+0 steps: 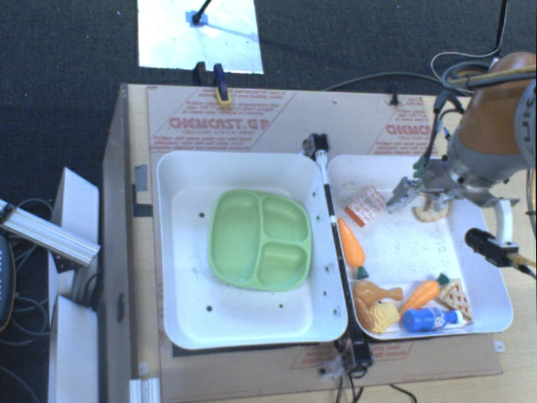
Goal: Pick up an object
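Note:
My gripper (405, 193) hangs low over the back of the right bin (487, 263), reaching in from the right. Just to its left lies a red-and-white packet (366, 206), close to the gripper but apart from it. A pale round biscuit (432, 211) sits right beside the gripper, under the wrist. Nothing shows held in the gripper. An orange carrot (351, 242) lies along the bin's left wall. At the front of the bin are a chicken drumstick (376, 292), a corn piece (384, 315), a second carrot (422, 295), a blue bottle (430, 318) and a pizza slice (456, 299).
The left bin (189, 309) holds a green divided plate (260, 240). A black divider bar (331, 233) runs between the two bins. A black fitting (491, 246) with cables juts over the right bin's right side.

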Action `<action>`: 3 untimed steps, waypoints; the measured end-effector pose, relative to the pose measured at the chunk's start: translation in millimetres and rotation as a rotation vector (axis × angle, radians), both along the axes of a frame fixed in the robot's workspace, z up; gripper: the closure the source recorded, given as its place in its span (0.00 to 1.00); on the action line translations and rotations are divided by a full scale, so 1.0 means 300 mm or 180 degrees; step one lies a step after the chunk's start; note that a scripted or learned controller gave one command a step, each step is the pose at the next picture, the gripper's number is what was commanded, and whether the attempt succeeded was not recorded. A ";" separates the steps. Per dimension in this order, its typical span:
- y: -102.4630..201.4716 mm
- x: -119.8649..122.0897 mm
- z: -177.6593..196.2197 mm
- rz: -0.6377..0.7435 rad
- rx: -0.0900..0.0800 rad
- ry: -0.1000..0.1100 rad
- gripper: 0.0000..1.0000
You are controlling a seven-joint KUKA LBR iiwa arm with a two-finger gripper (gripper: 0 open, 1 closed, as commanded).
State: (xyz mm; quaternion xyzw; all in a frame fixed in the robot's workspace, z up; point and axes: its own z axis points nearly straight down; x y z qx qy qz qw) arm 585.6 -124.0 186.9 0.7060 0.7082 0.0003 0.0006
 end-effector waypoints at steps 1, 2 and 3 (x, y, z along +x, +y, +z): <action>0.206 0.064 -0.008 0.0005 0.0005 -0.0002 0.00; 0.136 0.120 -0.154 -0.0006 -0.0002 0.0002 0.00; 0.132 0.142 -0.319 -0.0005 0.0001 0.0004 0.00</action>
